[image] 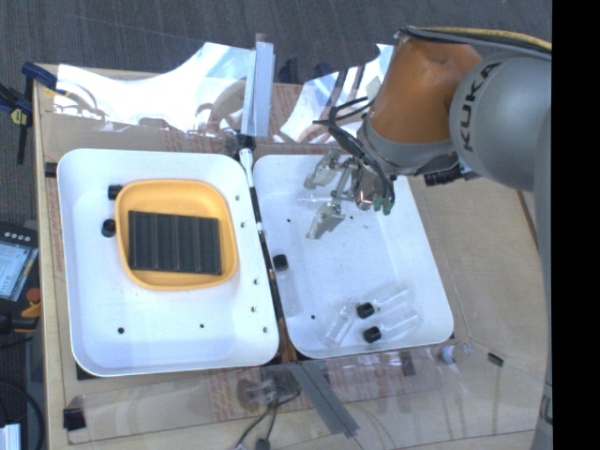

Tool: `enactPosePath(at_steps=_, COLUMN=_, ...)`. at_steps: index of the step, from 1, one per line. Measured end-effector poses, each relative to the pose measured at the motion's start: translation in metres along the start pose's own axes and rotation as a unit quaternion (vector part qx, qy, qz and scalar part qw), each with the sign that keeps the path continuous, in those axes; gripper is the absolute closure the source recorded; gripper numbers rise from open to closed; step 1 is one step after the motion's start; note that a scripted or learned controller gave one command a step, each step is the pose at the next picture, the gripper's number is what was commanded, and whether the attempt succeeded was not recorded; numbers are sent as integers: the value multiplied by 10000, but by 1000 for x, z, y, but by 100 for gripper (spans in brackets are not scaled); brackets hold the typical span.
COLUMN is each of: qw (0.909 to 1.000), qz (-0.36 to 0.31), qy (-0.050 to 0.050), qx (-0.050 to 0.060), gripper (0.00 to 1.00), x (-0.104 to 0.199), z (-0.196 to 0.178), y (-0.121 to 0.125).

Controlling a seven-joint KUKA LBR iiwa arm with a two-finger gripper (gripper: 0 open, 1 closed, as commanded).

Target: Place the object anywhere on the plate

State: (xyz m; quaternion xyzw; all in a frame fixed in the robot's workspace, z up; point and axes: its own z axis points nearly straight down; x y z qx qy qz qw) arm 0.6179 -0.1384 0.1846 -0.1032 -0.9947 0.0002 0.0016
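Observation:
A yellow plate point(178, 202) with a dark ribbed centre lies in the left white bin point(94, 336). Clear plastic vials with black caps point(373, 319) lie together near the front edge of the right white bin point(422, 261). My gripper point(319, 209) hangs over the upper middle of the right bin, well behind the vials and to the right of the plate. Its two metal fingers are spread open, and bare bin floor shows between them. Nothing is held.
The raised rims point(258, 242) of the two bins meet between the gripper and the plate. Two small black pieces point(111, 210) sit at the plate's left side. Crumpled foil and a metal bar point(258, 87) stand behind the bins.

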Motion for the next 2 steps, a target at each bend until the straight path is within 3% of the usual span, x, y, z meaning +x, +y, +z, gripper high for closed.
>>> enactPosePath(at_steps=1, qw=9901, qz=-1403, qy=-2, qx=-2, gripper=0, x=22, z=-17, y=39)
enactPosePath(at_steps=2, qw=9732, qz=-2299, qy=-3, qx=0, gripper=0, x=45, z=-7, y=121)
